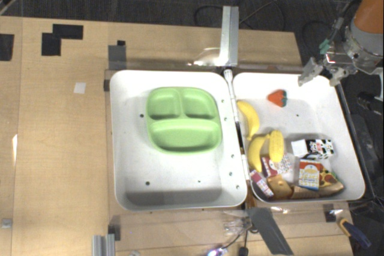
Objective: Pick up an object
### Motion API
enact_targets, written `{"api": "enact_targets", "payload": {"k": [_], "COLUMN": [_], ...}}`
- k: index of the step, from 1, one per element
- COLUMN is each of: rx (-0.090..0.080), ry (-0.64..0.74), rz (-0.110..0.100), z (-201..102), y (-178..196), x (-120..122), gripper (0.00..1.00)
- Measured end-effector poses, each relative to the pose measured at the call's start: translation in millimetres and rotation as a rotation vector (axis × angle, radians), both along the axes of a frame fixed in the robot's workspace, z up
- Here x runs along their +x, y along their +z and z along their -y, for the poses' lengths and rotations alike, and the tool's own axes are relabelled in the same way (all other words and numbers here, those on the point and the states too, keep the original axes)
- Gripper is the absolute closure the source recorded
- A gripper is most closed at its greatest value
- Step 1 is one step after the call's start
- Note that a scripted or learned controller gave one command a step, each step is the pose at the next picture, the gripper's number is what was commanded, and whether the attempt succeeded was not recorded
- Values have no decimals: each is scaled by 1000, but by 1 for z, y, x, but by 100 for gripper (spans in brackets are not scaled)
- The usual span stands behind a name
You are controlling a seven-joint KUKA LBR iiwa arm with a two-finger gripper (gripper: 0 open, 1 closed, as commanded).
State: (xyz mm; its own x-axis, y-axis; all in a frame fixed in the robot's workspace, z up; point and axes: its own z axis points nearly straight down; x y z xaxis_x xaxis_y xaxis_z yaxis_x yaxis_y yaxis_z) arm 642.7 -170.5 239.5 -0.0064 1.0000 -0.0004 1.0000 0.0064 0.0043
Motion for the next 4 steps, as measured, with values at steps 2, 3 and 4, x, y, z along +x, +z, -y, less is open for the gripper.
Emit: {"api": "enact_targets", "payload": {"k": [2,3,4], "rx": [-2,-2,1], "ry": [129,135,30], "rz": [5,12,4], "z": [-51,-52,-124], "y": [-152,-139,-19], "x": [29,32,28], "gripper": [0,100,100]}}
